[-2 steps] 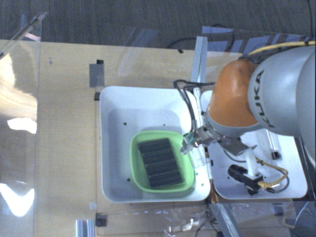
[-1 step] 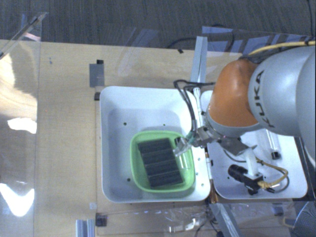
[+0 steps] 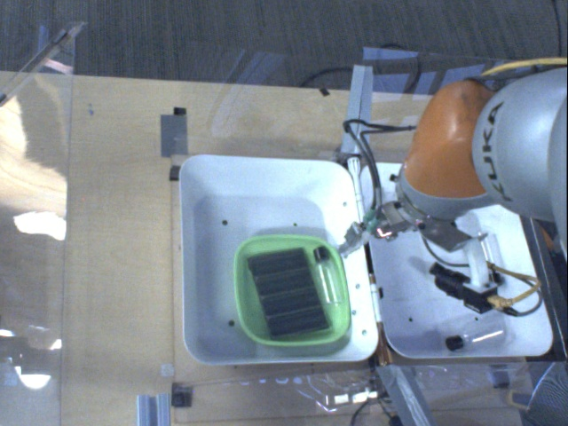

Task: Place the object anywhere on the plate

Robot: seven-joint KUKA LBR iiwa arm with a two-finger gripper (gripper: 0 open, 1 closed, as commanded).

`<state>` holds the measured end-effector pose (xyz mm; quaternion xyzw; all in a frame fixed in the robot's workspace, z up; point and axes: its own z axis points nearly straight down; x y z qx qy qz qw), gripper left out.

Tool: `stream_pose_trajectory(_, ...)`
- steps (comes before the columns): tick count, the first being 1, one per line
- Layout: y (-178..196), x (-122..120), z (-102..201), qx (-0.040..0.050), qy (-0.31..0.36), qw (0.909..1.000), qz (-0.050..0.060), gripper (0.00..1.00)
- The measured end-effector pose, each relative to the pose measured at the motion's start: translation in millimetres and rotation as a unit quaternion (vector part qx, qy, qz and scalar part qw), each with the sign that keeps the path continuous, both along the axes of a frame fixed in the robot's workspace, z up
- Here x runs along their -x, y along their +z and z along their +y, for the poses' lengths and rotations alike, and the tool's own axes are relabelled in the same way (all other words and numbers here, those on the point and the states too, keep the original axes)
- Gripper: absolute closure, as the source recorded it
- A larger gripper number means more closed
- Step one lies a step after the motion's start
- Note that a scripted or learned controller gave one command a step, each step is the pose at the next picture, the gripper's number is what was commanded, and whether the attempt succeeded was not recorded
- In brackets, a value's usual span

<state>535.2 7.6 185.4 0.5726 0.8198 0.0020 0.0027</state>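
My gripper (image 3: 353, 234) hangs over the right rim of the left bin (image 3: 204, 238), beside the green plate (image 3: 251, 318). A dark ribbed block (image 3: 286, 291) lies flat on that plate, apart from my tip. Fingers too small and blurred: cannot tell their set. A small clear tube with a dark cap (image 3: 470, 338) lies in the right bin (image 3: 404, 318).

Two white bins are sitting side by side on the wooden bench (image 3: 98, 264), the left bin (image 3: 204, 238) and the right bin (image 3: 408, 327), where a small clear tube (image 3: 473, 337) is lying.
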Motion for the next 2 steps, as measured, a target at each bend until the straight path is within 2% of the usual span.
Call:
stream_pose_trajectory(1, 4.0, -21.0, -34.3, 0.0005, 0.022, 0.9998, -0.001, 0.0)
stream_pose_trajectory(2, 62.0, -100.8, -4.8, 0.0006, 0.056, 0.9984, -0.002, 0.0)
